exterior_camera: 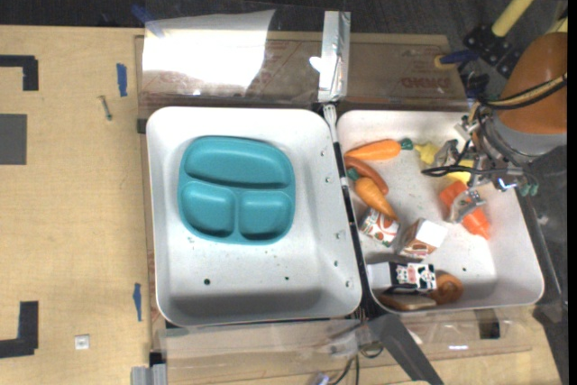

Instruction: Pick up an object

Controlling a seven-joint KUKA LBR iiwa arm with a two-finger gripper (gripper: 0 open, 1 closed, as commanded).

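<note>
Gripper (469, 189) was down in the right bin (527, 279), at its right side, w/ the arm coming in from the upper right. Directly under/around it sat an orange object (472, 214), partly hidden by the gripper hardware; a piece showed left of the gripper and another below it. Couldn't tell whether the object was actually between the jaws or just beside them, and jaw state was unreadable thru the cables and metal parts.

Right bin contents: a carrot (374, 150) near the top left, long axis roughly horiz., thin end toward the bin's left; a second orange carrot-like piece (371, 192) below it, running diagonally down-right. A small yellow item (427, 152) lay right of the first carrot. Mid-bin: a small red-and-white packet (380, 228) and a white block (426, 236). Near the front edge: a black-and-white carton (413, 275) and a brown pretzel-like thing (431, 291).

Left bin (180, 284) held a teal divided tray (238, 187), 3 compartments, lying flat, long axis roughly left-right.
</note>
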